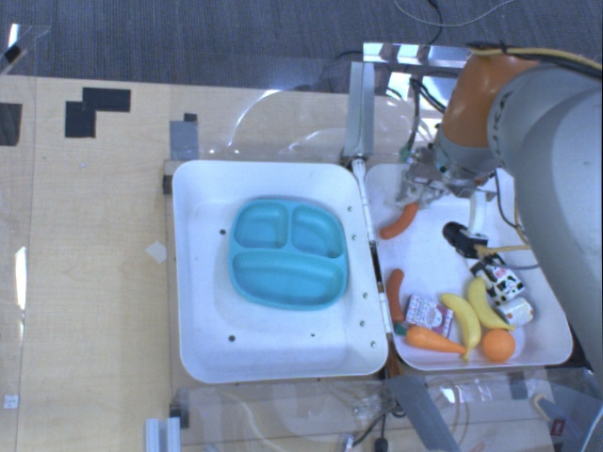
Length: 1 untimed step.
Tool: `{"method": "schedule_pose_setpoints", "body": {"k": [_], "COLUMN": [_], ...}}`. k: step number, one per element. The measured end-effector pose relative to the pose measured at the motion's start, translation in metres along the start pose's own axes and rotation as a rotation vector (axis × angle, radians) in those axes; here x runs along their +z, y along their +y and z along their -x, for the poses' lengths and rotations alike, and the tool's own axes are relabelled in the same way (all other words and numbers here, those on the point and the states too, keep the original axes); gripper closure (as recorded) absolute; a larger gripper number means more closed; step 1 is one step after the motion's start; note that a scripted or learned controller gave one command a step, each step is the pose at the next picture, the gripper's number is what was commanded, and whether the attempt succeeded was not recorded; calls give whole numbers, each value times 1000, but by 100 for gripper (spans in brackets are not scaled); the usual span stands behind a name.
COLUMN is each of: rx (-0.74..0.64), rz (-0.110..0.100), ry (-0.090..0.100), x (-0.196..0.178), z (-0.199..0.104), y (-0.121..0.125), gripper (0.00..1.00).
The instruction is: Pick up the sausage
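Note:
A dark red sausage [394, 295] lies lengthwise along the left wall of the right bin [556, 342], near its middle. Farther back lies a curved orange-red sausage-shaped piece [399, 221], slanting up to the right. My gripper [415, 189] hangs at the back of the right bin, just over the upper right end of that orange-red piece. The arm's grey body and orange band come in from the right above it. I see nothing lifted off the bin floor.
At the front of the right bin lie a carrot [433, 340], a pink packet [429, 314], two bananas [468, 314], an orange [497, 345] and a black-and-white toy [507, 288]. The left bin [203, 347] holds a blue divided plate [288, 252].

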<state>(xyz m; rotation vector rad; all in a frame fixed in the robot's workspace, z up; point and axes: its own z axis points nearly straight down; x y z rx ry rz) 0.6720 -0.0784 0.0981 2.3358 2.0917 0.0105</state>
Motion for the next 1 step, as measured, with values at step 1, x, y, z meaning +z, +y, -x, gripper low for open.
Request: {"method": "schedule_pose_setpoints", "body": {"k": [1], "rx": [1], "rz": [-5], "ry": [0], "x": [-126], "z": [-60], "y": [-8], "gripper": [100]}}
